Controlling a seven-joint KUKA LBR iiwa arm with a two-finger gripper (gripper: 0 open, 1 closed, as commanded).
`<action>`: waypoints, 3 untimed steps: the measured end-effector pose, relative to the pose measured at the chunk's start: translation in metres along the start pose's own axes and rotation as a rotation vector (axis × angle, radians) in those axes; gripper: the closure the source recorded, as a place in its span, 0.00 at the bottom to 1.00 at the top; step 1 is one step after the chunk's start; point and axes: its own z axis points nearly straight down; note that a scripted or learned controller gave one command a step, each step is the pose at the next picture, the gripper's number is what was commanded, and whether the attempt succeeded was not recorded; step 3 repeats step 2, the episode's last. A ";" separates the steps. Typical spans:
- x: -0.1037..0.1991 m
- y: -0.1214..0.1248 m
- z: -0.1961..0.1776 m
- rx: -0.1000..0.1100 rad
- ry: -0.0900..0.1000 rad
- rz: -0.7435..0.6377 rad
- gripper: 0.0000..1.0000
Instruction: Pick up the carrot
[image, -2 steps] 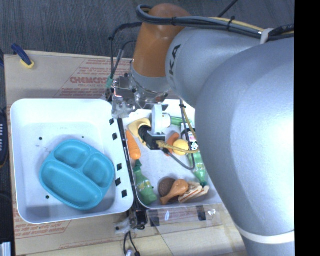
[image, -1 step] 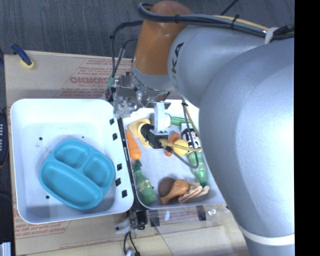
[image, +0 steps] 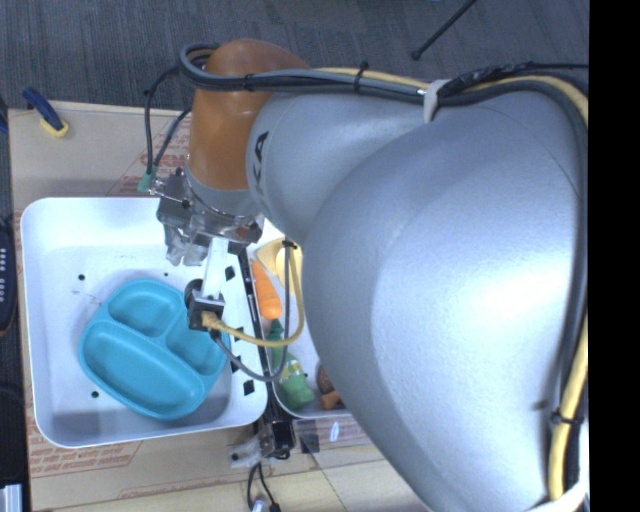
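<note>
I count one carrot, in the right bin by the wall shared with the left bin, one blue tray in that, one green thing, pincer over left bin, grip I cannot tell

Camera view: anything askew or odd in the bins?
Only the blue tray: it lies skewed to the left bin's walls, one end near that bin's lower right corner. No spill or damage visible. The carrot lies just past that bin's right wall, partly hidden by the arm.
</note>
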 end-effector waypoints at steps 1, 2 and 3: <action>-0.061 0.000 0.017 -0.001 -0.005 0.057 1.00; 0.027 -0.045 -0.014 -0.003 -0.001 0.240 1.00; 0.027 -0.045 -0.014 -0.003 -0.001 0.240 1.00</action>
